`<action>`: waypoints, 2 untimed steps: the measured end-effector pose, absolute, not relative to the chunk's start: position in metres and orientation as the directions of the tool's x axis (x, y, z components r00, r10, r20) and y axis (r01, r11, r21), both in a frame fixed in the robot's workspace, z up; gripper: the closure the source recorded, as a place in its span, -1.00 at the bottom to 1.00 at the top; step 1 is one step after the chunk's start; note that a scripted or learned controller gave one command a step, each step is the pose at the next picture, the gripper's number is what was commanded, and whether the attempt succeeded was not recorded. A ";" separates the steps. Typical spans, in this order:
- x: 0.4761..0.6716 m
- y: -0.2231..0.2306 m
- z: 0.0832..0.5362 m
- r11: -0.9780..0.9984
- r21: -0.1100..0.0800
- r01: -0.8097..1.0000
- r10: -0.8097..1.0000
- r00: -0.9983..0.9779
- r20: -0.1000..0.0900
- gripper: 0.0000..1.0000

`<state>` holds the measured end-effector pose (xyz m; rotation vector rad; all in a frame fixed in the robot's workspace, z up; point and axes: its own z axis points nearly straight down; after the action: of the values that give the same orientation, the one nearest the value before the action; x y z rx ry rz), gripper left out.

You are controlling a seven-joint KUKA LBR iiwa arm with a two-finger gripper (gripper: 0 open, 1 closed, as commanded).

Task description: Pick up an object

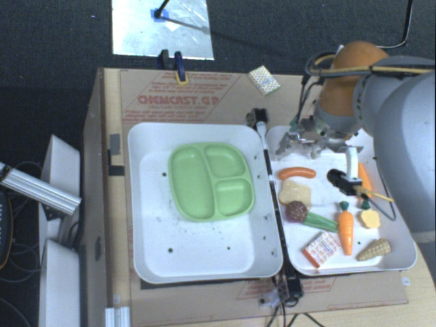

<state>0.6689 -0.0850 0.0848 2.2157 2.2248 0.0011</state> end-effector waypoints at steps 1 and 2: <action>0.670 -0.085 0.096 0.005 0.005 1.000 1.000 -0.005 -0.001 1.00; 0.670 -0.085 0.096 0.005 0.005 1.000 1.000 -0.005 -0.001 -1.00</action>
<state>0.6699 -0.0854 0.0959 2.2126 2.2246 0.0042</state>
